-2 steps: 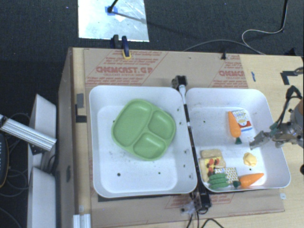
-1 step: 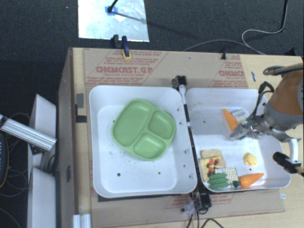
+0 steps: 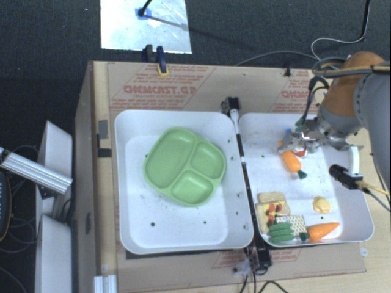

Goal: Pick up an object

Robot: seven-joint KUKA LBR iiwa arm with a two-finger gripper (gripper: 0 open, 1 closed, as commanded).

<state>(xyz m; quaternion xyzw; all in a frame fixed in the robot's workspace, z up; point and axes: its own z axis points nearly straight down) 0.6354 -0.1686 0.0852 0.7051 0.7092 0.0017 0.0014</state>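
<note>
In the right bin (image 3: 263, 133), my gripper (image 3: 298, 140) hangs low over the upper middle, reaching in from the right. A small orange toy carrot (image 3: 291, 162) with a green tip lies just below and in front of it, very close to the gripper. The arm's own body hides whether they touch. A small orange bit (image 3: 280, 143) shows at the gripper's left side.
A green divided plate (image 3: 185, 165) fills the middle of the left bin (image 3: 131, 224). Along the right bin's front lie a cracker (image 3: 272, 197), a topped square food piece (image 3: 275, 211), green beans (image 3: 280, 231), a larger carrot (image 3: 322, 230) and a pale yellow lump (image 3: 321, 204).
</note>
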